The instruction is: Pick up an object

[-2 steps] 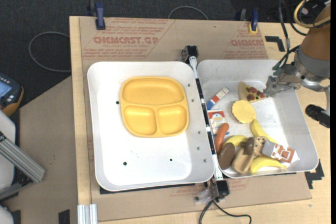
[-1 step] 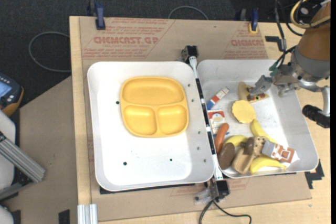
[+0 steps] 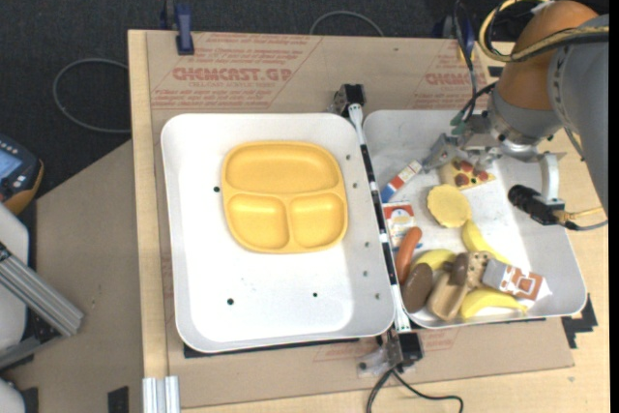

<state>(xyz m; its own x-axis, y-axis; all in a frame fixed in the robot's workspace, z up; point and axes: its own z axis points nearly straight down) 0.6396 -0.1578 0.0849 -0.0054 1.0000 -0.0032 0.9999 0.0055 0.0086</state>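
The right bin (image 3: 556, 251) holds a heap of toy food. A flat yellow round piece (image 3: 448, 205) lies in its middle, with a small red and yellow piece (image 3: 469, 174) just behind it. Bananas (image 3: 481, 242) lie toward the front beside an orange carrot-like piece (image 3: 408, 249), a brown piece (image 3: 418, 285) and a tan piece (image 3: 447, 295). An orange and white box (image 3: 515, 282) sits at the front right. My gripper (image 3: 462, 148) hangs low over the back of this bin, just above the red and yellow piece. Nothing shows in its grasp.
The left bin (image 3: 193, 285) holds a yellow divided plate (image 3: 284, 195). A small red, white and blue box (image 3: 404, 177) and a card (image 3: 395, 216) lie by the divider between the bins. A black part (image 3: 527, 200) juts over the right bin's right side.
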